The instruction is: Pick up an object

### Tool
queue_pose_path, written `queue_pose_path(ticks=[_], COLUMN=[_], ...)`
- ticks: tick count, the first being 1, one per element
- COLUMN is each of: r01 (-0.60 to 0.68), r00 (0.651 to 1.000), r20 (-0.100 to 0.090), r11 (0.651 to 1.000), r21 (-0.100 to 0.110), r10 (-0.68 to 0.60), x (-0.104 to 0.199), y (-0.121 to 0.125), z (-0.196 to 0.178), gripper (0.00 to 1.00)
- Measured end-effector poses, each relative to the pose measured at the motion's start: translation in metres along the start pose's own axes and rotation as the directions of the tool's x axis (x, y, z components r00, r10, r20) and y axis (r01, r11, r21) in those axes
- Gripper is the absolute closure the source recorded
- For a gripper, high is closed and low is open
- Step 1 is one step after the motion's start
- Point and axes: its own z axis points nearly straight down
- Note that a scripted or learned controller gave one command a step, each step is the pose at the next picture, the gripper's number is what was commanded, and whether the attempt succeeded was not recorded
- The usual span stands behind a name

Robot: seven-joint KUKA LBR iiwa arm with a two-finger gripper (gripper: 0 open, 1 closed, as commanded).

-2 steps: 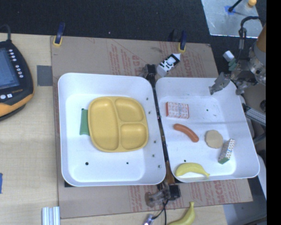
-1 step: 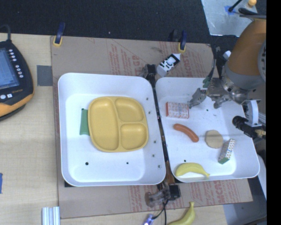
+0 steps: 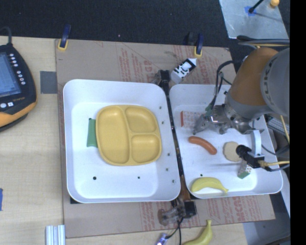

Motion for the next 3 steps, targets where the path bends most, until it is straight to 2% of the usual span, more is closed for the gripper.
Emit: queue_pose_path(ticks=[1, 2, 3], r01=[-0.001, -0.003, -0.003], r00=[1.000, 1.000, 1.000], r20=[0.000, -0.002, -0.001], r11=[1.000, 1.000, 1.000], r21=[-0.002, -0.005, -0.006], r10=[0.001, 0.003, 0.003], x=[0.009, 0.020, 0.001], y=[-0.036, 0.063, 0.069], z=[-0.001, -0.002, -0.002], gripper=[0.00, 0.00, 0.00])
